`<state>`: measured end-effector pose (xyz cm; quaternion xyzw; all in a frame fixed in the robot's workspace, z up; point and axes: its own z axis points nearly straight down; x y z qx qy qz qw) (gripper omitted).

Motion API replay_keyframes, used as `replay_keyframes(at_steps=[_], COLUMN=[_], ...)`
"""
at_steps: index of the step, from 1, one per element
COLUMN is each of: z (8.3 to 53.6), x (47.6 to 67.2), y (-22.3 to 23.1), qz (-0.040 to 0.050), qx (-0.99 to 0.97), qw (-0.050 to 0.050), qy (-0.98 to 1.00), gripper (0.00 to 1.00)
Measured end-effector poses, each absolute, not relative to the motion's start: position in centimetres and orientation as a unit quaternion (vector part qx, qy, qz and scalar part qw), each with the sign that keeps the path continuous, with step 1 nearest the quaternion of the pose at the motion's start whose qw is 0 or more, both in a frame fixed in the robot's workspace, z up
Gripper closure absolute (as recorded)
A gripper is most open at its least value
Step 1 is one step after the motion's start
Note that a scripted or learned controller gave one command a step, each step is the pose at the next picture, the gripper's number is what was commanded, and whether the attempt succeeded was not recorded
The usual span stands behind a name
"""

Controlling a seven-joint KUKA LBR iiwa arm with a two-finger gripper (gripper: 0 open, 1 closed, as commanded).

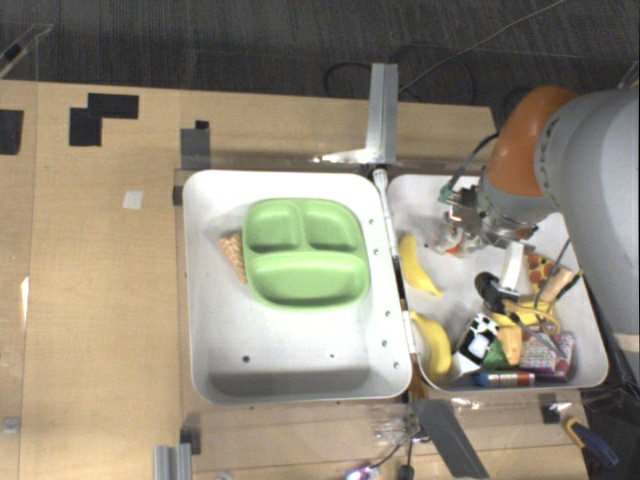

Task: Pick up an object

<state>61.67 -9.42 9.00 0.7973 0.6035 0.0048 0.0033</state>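
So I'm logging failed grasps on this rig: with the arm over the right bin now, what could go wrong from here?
1. The hand hangs over bare floor of the right bin, near no object, so it may close on nothing.
2. The toys piled in the near corner overlap, so a grasp there could slip or drag neighbours.
3. The upper banana lies by the bin wall, leaving little finger room.

Yellow bananas [418,265] in right bin [425,193]

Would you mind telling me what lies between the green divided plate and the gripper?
In the camera view, the rims where the two bins meet and a banana lie between the green divided plate and the gripper.
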Motion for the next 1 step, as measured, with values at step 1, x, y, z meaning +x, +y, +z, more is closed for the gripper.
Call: replay_keyframes(at_steps=[1], z=[19.57], x=[64.33], y=[-2.86], qz=[0.0029], qx=[0.766], qw=[0.002], qy=[0.642], gripper=[1.00])
